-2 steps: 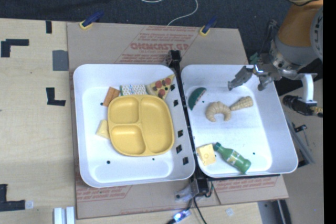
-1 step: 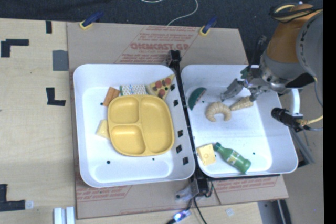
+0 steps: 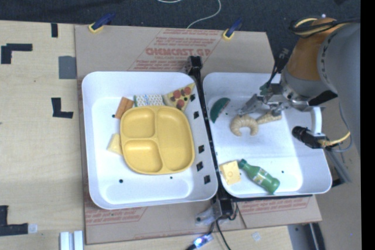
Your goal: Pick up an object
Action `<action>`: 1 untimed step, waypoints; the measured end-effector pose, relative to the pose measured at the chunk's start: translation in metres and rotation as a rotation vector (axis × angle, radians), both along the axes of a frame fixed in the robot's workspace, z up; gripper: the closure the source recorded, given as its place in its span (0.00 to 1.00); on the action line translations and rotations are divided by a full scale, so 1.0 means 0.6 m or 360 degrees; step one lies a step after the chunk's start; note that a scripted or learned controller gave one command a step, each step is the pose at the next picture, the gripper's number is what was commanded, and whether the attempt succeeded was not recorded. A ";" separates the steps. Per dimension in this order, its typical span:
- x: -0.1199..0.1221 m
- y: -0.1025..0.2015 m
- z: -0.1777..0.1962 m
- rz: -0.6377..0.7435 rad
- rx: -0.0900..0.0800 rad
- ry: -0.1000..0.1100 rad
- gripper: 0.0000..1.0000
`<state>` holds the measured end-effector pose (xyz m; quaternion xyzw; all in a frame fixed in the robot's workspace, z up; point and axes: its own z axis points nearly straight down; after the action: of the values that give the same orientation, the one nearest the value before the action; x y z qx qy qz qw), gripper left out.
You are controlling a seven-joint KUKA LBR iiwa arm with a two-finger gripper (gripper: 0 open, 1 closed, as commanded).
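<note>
two white bins sit side by side on a cardboard-covered bench, the left bin (image 3: 96,126) holding a yellow divided plate (image 3: 157,139) over toy food, the right bin (image 3: 310,175) a croissant (image 3: 245,124), a green pepper (image 3: 219,107), a green bottle (image 3: 259,176) and a cheese cube (image 3: 231,173). reaching in from the right, the grey arm (image 3: 345,61) bends down with its gripper (image 3: 258,105) low over the right bin, just above and beside the croissant. whether its jaws are wide, narrow or touching the croissant cannot be told.
</note>
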<state>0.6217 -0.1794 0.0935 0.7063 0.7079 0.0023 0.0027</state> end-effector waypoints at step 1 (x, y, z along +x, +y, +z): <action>0.008 0.001 -0.002 0.0002 -0.0004 -0.0009 0.00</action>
<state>0.6267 -0.1791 0.0923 0.7059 0.7083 0.0034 0.0057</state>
